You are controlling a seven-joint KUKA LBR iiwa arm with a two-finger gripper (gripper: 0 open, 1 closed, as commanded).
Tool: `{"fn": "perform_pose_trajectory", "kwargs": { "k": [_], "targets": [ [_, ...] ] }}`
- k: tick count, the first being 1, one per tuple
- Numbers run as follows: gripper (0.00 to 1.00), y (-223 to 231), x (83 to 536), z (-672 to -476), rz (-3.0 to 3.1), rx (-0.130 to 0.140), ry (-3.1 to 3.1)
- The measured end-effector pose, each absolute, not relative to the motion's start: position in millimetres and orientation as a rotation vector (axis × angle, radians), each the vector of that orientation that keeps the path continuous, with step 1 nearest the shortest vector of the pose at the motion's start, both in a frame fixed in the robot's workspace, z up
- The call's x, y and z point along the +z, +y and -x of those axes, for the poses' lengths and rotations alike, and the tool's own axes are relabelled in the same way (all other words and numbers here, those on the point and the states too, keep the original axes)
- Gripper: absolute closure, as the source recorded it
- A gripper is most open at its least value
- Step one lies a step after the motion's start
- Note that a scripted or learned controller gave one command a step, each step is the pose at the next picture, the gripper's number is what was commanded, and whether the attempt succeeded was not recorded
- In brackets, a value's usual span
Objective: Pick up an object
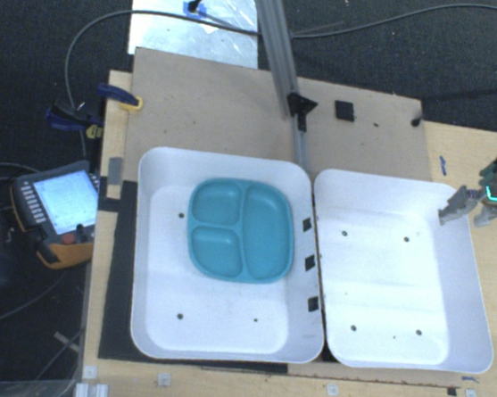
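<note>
The one thing to be picked is a teal divided plate (242, 231), and it is found in the left bin (153, 316), set toward the far half of that bin and a little toward the wall shared with the right bin (446, 343). It lies flat, with three compartments moulded into it: one long compartment on the side nearer the right bin, and two smaller ones on the other side.

The gripper (456, 208) is seen at the far right corner of the right bin, just over its rim, with the arm's wrist behind it toward the bench edge. Nothing is held between its fingers. Whether they are spread or pressed together cannot be told at this size and angle.

From the gripper, the plate is placed well apart, across the whole width of the right bin and past the shared wall, slightly nearer the camera. The coming move is judged to turn on this crossing into the left bin. The plate is nearly square with rounded corners, so no strong long axis is offered; its raised rim or an inner ridge is judged the likeliest place to be pinched.

By count: one plate, one gripper, two bins. No loose objects are seen in the right bin.
</note>
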State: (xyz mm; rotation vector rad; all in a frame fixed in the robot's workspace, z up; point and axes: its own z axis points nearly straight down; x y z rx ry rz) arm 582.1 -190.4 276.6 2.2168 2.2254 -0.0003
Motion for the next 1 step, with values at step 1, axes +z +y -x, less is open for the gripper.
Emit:
{"fn": "perform_pose_trajectory", "kwargs": {
  "k": [1],
  "targets": [
    [0.0, -190.3, 277.4, -582.6, -2.215, 0.001, 2.225]
  ]
}}
